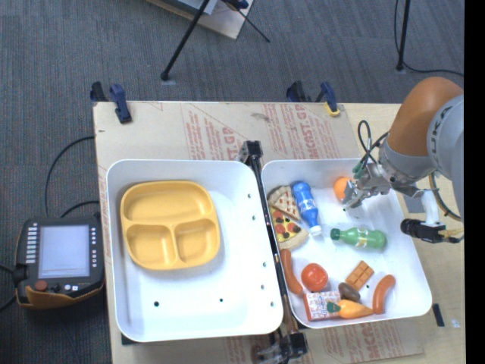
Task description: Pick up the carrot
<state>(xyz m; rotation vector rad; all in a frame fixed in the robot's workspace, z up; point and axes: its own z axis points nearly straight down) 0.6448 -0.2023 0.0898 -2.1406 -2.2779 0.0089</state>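
Tool point(355, 197), fingers seemingly parted, hovers over the right bin point(405, 260) on a plywood bench point(197, 123) above grey carpet point(53, 44).

orange ball point(342, 184): upper right bin — partly hidden behind the hand point(354, 196)
arm point(429, 131): cut off at the right of the frame

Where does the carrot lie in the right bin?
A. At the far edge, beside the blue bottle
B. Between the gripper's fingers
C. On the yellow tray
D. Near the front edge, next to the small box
D: the carrot rests by the front wall of the right bin, beside the small box, well away from the gripper.
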